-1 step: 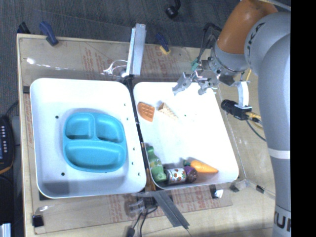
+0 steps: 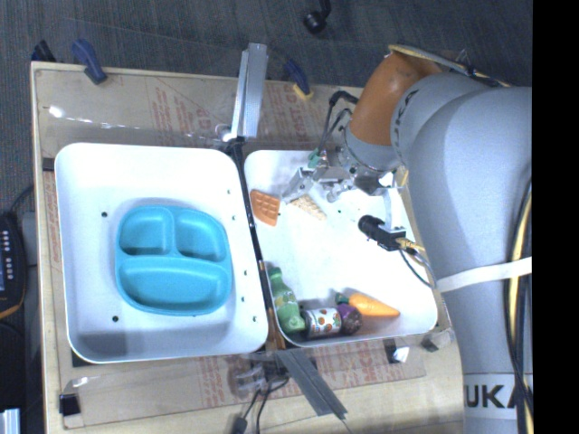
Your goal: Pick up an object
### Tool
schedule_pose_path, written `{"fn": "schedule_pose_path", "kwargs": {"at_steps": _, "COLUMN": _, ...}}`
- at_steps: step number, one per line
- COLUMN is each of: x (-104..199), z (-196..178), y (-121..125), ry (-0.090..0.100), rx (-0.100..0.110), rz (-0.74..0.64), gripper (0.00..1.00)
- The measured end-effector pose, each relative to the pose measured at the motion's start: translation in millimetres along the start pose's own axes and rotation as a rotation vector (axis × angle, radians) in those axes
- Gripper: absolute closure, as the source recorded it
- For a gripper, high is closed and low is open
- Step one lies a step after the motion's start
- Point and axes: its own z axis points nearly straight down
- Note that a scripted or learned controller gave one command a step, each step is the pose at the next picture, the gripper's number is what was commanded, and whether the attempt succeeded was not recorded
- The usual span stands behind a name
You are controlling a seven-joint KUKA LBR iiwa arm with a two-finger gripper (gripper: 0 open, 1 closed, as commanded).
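My gripper [image 2: 310,183] is down in the upper left part of the right bin [image 2: 398,269], reaching in from the grey arm with its orange band [image 2: 384,98]. Just below its tip lies a pale waffle-like cracker [image 2: 310,207]. An orange-brown toast piece [image 2: 265,207] rests to the left, against the bin wall. Along the bin's front edge sit a green toy [image 2: 284,302], a small can [image 2: 320,322], a dark purple item [image 2: 349,318] and an orange carrot [image 2: 373,307]. I see nothing lifted off the bin floor.
The left bin [image 2: 81,188] holds a blue divided plate [image 2: 173,259]. A metal bar [image 2: 250,89] runs up from the divide between the bins. The arm's grey body [image 2: 470,206] covers the right bin's right side. Blue clamps [image 2: 89,60] hold the board's back edge.
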Motion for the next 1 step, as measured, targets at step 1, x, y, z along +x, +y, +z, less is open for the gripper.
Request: {"fn": "schedule_pose_path", "kwargs": {"at_steps": 1, "x": -11.2, "z": -0.9, "y": -65.5, "ry": 0.0, "rx": -0.001, "rz": 0.005, "gripper": 0.0}}
